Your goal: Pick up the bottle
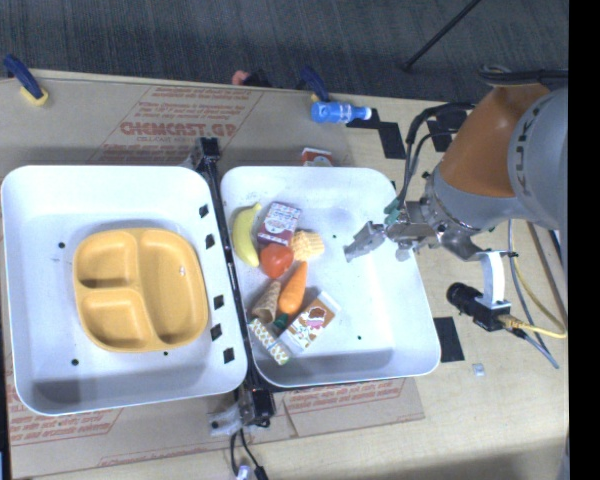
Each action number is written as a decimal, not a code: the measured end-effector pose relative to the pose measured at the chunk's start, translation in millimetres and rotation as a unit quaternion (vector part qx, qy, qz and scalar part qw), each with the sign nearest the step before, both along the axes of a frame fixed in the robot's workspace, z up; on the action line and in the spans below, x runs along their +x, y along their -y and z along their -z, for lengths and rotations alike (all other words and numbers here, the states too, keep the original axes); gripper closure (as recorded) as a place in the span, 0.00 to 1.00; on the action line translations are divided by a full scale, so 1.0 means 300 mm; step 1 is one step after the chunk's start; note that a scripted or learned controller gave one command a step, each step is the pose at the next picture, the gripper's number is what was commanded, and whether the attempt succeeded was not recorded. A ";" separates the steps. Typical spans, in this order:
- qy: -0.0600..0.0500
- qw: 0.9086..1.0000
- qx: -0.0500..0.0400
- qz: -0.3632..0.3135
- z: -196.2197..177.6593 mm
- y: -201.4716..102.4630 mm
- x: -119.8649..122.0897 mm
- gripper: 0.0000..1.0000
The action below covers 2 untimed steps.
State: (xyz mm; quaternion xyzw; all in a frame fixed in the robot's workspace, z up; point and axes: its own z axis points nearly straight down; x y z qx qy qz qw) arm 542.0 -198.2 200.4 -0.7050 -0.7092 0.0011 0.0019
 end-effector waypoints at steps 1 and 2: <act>-0.001 1.000 0.001 -0.002 -0.034 -0.001 0.001 1.00; 0.000 1.000 0.000 0.022 0.015 0.013 -0.210 1.00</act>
